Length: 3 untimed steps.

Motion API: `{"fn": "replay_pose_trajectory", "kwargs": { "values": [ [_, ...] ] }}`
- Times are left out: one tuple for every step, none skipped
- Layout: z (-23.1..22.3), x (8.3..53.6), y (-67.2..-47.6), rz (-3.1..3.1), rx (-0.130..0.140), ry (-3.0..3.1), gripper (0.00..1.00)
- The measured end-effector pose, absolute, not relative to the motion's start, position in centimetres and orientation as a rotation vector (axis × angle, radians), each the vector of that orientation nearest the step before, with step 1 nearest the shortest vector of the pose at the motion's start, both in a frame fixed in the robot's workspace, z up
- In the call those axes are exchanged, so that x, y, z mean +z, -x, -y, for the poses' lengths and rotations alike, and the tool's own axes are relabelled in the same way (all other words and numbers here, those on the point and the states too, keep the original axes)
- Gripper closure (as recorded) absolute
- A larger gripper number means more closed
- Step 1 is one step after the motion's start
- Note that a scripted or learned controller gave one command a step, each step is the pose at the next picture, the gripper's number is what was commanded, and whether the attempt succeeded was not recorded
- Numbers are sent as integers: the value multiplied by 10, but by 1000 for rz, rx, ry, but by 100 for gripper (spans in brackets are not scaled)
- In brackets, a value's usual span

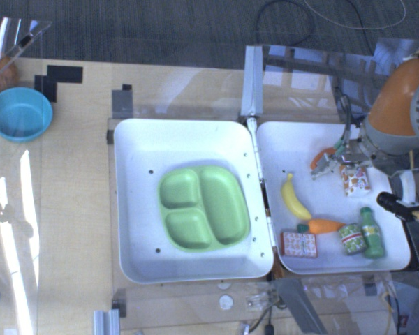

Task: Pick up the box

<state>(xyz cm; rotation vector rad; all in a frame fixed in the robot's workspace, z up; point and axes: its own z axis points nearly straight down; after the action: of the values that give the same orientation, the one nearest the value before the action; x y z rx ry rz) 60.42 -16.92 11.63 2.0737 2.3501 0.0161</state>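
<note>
Camera view looks down at a slant on a pale wooden tabletop (63, 208), and at its far left a blue bowl (19, 113) sits near the edge, with a clear plastic sheet cut off by the frame just above it. Next comes the left white bin (136, 187), which carries a green divided tray (204, 206) lying flat in its middle. To the right, the second white bin (276, 152) holds the clutter: a yellow banana (293, 197) near its left wall, a small patterned box (299, 244) flat against the front left corner, an orange carrot (322, 225) just above and to the right of that box, then a short round can (351, 238) touching a green bottle (370, 233) that lies beside it. A white printed packet (355, 179) rests further back. The arm (398, 110) comes in from the right, its orange band and grey wrist partly cut off by the frame edge, reaching down over the back right of this bin. Its claw (326, 165) hangs well apart from the box, close to the packet, with the thin fingers spread and nothing between them; an orange scrap by the fingertips is too small to identify.
</note>
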Motion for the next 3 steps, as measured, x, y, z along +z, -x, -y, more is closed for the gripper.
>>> {"fn": "replay_pose_trajectory", "kwargs": {
  "values": [
    [129, 104, -641, -2414, 8, -1998, 0],
    [129, 89, -565, -2332, 10, -2092, 0],
    [148, 180, -632, -2401, 8, -2012, 0]
  ]
}}
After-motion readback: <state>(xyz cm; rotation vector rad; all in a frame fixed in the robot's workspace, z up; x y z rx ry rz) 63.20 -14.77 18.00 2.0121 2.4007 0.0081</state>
